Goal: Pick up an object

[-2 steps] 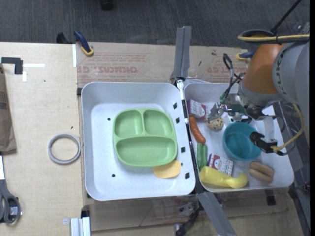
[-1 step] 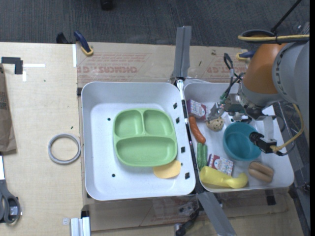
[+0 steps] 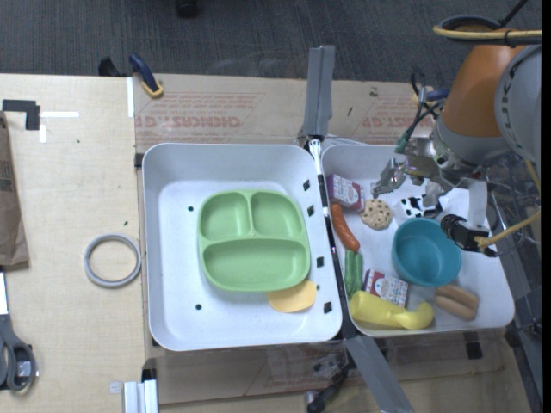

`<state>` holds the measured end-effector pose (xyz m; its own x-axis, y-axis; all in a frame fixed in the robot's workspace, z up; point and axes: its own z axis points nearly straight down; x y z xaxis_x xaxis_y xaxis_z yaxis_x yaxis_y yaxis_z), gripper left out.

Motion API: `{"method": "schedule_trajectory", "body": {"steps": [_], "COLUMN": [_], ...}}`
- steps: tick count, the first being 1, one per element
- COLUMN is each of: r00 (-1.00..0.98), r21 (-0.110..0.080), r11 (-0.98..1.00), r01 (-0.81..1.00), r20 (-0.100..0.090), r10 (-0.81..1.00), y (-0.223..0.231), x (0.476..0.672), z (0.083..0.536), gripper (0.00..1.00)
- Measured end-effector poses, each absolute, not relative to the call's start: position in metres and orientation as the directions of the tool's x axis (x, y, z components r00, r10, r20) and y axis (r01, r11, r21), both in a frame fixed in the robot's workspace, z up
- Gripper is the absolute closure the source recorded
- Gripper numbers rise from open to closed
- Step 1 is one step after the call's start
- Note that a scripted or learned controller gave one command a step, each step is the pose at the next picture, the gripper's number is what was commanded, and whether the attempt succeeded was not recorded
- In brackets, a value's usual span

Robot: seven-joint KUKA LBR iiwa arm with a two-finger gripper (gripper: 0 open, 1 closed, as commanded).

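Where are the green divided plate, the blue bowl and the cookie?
green divided plate (image 3: 253, 239): camera view, on the ridge between its compartments.
blue bowl (image 3: 425, 252): camera view, inside its hollow.
cookie (image 3: 376, 214): camera view, on its speckled top face.

The yellow disc (image 3: 294, 298) is partly covered by the green divided plate (image 3: 254, 239). The black-and-white item (image 3: 420, 206) near the right bin's far edge is partly behind the tool (image 3: 398, 177); its identity is unclear. Scissors (image 3: 15, 361) are cut off at the surface's left edge. The tool's finger state cannot be determined.

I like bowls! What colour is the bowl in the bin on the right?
The bowl is teal blue, seen best in the camera view.
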<state>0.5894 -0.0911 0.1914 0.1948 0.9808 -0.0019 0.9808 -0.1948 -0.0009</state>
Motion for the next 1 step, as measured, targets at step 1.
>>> {"method": "schedule_trajectory", "body": {"steps": [1], "r00": [0.002], "r21": [-0.003], "r11": [-0.002], "r01": [1.0], "r20": [0.0], "r10": [1.0], "y": [-0.095], "x": [0.5731], "z": [0.1119], "gripper": [0.0]}}
